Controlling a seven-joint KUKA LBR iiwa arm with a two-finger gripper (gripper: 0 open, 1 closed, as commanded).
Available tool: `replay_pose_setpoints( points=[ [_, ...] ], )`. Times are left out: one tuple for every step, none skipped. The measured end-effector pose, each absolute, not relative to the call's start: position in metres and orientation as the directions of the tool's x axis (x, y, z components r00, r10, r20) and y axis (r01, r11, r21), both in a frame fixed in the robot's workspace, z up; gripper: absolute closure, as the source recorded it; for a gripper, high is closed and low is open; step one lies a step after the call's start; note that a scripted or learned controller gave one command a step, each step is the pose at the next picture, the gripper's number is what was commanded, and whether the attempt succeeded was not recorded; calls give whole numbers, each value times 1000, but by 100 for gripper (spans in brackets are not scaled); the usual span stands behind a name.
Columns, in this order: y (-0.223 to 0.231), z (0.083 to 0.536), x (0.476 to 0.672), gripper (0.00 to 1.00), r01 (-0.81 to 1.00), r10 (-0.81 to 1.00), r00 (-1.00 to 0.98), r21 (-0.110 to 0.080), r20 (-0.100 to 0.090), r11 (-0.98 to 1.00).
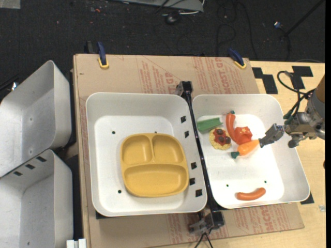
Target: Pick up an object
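Gripper (272,135) sits low over the right bin (289,190), dark finger tip just beside the toy carrot (248,148); can't tell its state. Carrot lies w/ red pepper (242,134), chili (230,122), pizza slice (221,138), green piece (209,123). Sausage (251,194) near front. Left bin (101,154): yellow divided plate (154,164).

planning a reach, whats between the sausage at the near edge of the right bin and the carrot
In the camera view, only bare white bin floor lies between the sausage and the carrot; nothing sits on that stretch.
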State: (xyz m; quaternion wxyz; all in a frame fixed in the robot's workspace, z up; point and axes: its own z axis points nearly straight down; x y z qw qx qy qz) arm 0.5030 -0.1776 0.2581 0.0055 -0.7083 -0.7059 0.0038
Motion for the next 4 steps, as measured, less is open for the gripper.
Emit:
replay_pose_setpoints(
  points=[
    [-177,265,505,0,1000,1000,0,0,-1,0],
    [-173,201,508,0,1000,1000,1,-6,2,-1],
    [-182,143,508,0,1000,1000,2,-5,1,-2],
    [-182,89,507,0,1000,1000,1,-5,2,-1]
  ],
)
